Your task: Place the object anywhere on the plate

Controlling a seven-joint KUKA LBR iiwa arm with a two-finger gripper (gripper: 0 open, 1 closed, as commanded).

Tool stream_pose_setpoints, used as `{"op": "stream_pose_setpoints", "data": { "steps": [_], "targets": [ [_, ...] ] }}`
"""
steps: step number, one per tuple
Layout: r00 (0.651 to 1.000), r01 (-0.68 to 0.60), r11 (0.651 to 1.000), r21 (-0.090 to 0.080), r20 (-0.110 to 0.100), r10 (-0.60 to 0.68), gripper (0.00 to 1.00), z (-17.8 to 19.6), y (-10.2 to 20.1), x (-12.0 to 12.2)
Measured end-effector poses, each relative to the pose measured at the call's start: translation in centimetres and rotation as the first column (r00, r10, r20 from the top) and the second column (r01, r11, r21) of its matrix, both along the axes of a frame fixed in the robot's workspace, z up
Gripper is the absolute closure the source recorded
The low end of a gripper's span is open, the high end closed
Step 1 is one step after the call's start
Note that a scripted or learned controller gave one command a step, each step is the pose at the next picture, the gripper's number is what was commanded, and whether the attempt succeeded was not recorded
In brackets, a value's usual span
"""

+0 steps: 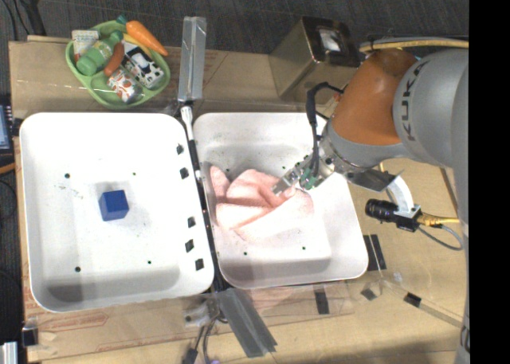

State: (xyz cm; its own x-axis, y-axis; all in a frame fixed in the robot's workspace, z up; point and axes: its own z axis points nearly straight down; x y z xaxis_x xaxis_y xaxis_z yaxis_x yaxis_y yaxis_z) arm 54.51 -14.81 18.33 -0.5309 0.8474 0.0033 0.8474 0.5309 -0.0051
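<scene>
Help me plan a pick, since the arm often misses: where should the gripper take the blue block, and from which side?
Grip the blue block across two opposite flat side faces, coming straight down from above. It sits upright and alone on the left bin floor, away from the walls, so all sides look reachable. It seems turned slightly, so the gripper would probably need rotating to match.

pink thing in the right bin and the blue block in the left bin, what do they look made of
The pink thing looks like soft cloth: matte, crumpled, with folds. The blue block looks rigid, with flat faces and sharp edges and an even matte colour; foam, plastic or painted wood, which one is unclear.
</scene>
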Motion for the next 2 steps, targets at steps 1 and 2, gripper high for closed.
{"op": "stream_pose_setpoints", "data": {
  "steps": [1,2],
  "targets": [
    [1.0,-0.004,1.0,0.0,0.004,0.004,1.0,4.7,0.0,0.1],
    [0.917,-0.398,0.917,0.003,0.001,0.398,1.0,3.5,5.3,-0.3]
  ]
}}
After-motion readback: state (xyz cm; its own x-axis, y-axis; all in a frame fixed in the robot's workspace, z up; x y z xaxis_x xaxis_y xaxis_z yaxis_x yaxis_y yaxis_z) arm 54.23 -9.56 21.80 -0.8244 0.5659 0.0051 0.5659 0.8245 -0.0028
